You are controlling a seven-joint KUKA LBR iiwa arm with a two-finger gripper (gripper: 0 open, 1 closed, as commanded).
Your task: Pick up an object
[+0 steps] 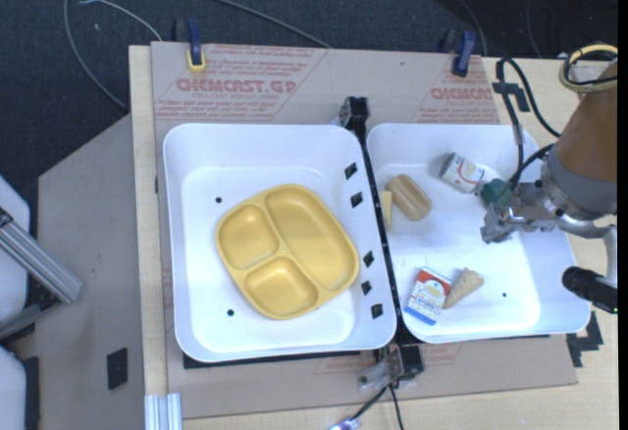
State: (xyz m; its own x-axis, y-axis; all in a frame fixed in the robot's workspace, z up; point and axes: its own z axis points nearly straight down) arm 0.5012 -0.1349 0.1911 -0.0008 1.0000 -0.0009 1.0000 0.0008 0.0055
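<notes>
The right bin [549,310] holds several small objects. A tan bread-shaped piece [409,197] lies near its left wall. At the back, a small white can [461,172] lies on its side with a teal piece [494,190] just to its right. A red, white and blue carton [428,294] and a pale cone [465,285] lie near the front. My gripper [494,227] hangs over the middle right of this bin, just in front of the can and teal piece. Nothing shows held in it.
The left bin [186,173] holds a yellow divided plate [286,249]. A black divider with clips [368,212] runs between the bins. Cables [515,99] trail along the arm at the right. Blue clamps [195,45] hold the board at the back.
</notes>
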